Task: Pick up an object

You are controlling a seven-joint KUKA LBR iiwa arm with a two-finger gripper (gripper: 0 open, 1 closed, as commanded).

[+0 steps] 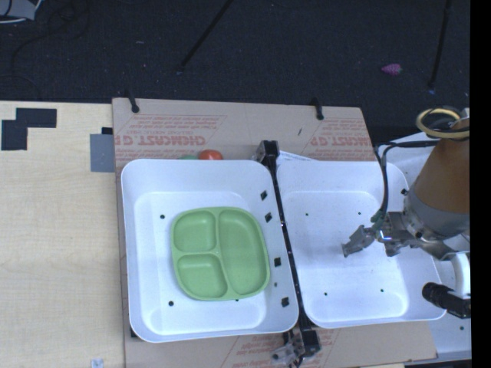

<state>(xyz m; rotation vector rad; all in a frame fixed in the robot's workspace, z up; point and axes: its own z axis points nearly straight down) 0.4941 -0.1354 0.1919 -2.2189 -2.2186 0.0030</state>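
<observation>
Tool [359,241] hangs over right bin [337,309] w/ fingers spread, gripping nothing; green tray [220,253] sits center-left, so closing here prob grabs air.

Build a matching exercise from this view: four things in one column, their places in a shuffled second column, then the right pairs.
Things:
1. green divided plate
2. gripper
3. red object
4. purple scrap

Places:
A. on the dark floor beyond the bench
B. over the right bin
C. inside the left bin
D. just behind the left bin's far rim, on the cardboard

Pairs: 1-C, 2-B, 3-D, 4-A
</observation>
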